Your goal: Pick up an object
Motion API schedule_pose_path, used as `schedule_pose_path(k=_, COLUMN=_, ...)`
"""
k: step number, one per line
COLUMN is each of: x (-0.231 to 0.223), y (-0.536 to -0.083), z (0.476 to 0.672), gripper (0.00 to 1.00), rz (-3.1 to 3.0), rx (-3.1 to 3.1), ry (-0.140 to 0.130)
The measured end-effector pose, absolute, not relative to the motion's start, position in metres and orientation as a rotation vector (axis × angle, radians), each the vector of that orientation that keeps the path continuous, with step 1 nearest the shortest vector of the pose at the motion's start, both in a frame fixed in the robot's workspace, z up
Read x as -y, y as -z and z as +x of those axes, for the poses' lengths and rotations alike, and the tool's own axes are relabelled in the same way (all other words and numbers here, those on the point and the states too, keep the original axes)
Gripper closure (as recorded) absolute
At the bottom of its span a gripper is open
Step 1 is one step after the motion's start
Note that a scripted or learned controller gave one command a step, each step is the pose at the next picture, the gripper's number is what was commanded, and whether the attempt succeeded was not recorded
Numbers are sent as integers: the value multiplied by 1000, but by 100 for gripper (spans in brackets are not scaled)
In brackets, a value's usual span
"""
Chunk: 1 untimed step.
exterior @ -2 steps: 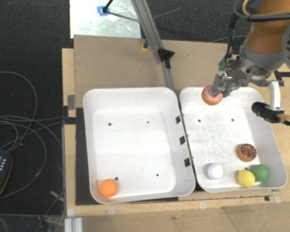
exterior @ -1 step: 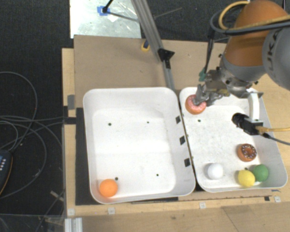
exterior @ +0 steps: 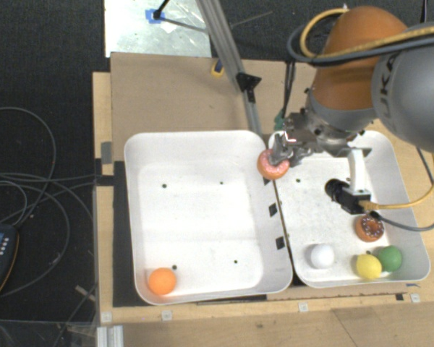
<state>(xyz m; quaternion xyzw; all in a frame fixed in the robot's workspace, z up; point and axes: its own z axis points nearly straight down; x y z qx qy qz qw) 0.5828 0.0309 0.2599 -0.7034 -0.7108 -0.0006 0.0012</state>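
An orange ball (exterior: 162, 281) sits in the near corner of the left bin (exterior: 195, 144). At the divide between bins, the gripper (exterior: 281, 152) appears closed on a pink doughnut (exterior: 273, 167), which hangs at its fingertips, so the pick looks done; next comes lifting clear. The fingers are small and partly hidden by the wrist. The right bin (exterior: 412, 194) holds a white ball (exterior: 320, 256), a yellow one (exterior: 368, 266), a green one (exterior: 390, 257) and a brown doughnut (exterior: 369, 228).

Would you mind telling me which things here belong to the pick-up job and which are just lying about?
In the job:
gripper
pink donut, at the gripper's tip over the bins' shared edge

Lying about:
orange ball, left bin
white ball, right bin
yellow lemon
green ball
chocolate donut
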Motion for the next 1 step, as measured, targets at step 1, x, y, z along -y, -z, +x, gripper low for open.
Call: schedule_pose_path(k=1, x=-73, y=-246, z=567, gripper=100, rz=-2209, rx=2230, ry=1)
